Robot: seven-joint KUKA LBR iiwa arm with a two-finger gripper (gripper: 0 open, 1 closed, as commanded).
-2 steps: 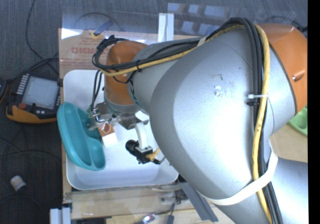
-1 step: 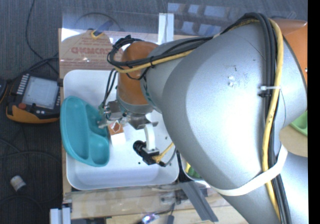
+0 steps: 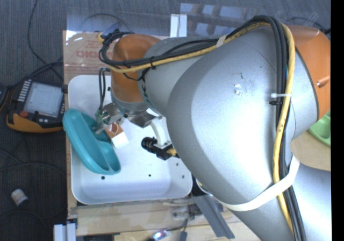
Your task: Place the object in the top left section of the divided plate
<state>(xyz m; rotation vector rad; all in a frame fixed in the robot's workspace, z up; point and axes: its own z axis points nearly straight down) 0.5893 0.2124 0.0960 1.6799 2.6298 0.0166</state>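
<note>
A teal divided plate (image 3: 88, 140) lies tilted along the left side of the left white bin (image 3: 134, 183). My gripper (image 3: 109, 124) reaches down at the plate's right rim, near its upper half. A small brown and white block (image 3: 117, 135) sits right at the gripper's tip, touching or just above the plate's edge. I cannot tell whether the gripper holds it. A bit of green (image 3: 100, 114) shows beside the gripper. The arm's wrist hides most of the plate's upper sections.
The large grey arm covers the right bin and the middle of the view. A green thing (image 3: 329, 128) and a tan disc (image 3: 317, 155) peek out at the far right. The bin's near floor (image 3: 145, 175) is bare white.
</note>
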